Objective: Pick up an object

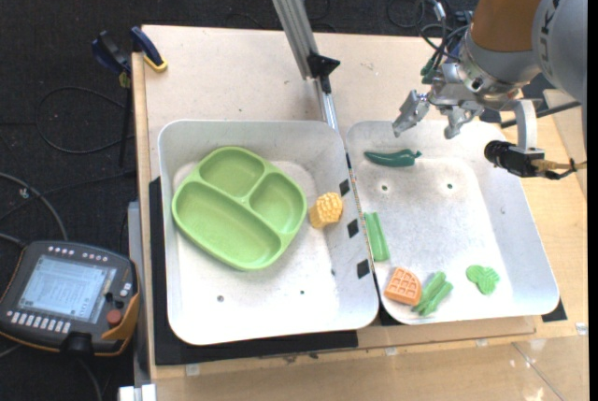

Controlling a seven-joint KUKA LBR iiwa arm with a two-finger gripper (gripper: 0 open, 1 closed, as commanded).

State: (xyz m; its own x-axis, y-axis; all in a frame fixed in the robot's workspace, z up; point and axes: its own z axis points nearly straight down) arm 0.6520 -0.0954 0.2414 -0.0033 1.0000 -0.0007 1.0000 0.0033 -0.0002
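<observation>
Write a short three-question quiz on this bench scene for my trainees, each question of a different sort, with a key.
1. True or false: the green divided plate lies in the same bin as the corn cob.
2. Multiple choice: which item lies nearest the claw? A) waffle B) dark green pepper C) broccoli
3. Fill in: the claw's fingers stand ____, with nothing between them.

Key: 1 true; 2 B; 3 open

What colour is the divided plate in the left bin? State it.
Light green, the divided plate, seen in the camera view.
</observation>
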